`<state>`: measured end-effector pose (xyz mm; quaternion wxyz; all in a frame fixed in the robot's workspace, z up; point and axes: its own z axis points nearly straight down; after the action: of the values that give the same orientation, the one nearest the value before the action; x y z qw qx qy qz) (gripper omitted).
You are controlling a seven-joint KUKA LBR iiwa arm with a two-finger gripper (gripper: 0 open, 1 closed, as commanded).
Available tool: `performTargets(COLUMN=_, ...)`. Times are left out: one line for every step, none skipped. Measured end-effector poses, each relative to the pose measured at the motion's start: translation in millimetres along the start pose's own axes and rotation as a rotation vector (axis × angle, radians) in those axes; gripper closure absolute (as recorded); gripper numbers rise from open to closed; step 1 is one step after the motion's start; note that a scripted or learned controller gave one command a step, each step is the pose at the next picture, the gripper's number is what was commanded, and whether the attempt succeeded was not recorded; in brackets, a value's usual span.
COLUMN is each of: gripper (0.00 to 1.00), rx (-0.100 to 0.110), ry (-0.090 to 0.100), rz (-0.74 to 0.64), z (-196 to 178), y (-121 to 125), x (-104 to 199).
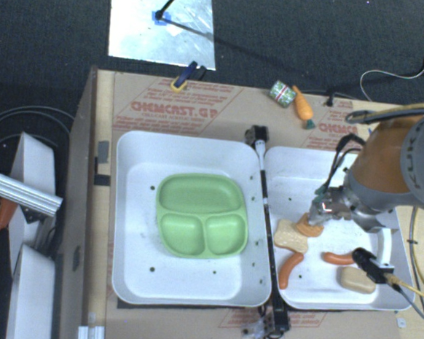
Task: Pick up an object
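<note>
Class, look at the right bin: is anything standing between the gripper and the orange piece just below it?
Nothing visible does. The gripper sits directly over the orange piece; the pale bread-like piece lies beside it, lower left, touching it.

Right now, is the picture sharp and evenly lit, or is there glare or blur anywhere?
In the camera view the silver sheet on the floor glares brightly; the white bins look slightly washed out; the green tray is clear; the gripper and toy foods beneath look soft, details hard to tell.
</note>
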<state>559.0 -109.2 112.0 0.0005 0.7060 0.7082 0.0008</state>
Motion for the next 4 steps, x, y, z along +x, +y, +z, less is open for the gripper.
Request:
performTargets(gripper=0.00, rx=-0.013, ry=-0.003, rz=0.000, z=14, y=55, x=20)
performTargets(gripper=0.00, rx=-0.023, ry=-0.006, rz=-0.002, z=17, y=116, x=4)
performTargets(gripper=0.00, rx=-0.003, ry=-0.002, rz=0.001, z=26, y=111, x=-18)
performTargets(gripper=0.00, rx=-0.001, ry=-0.003, rz=0.001, z=27, y=110, x=-76)
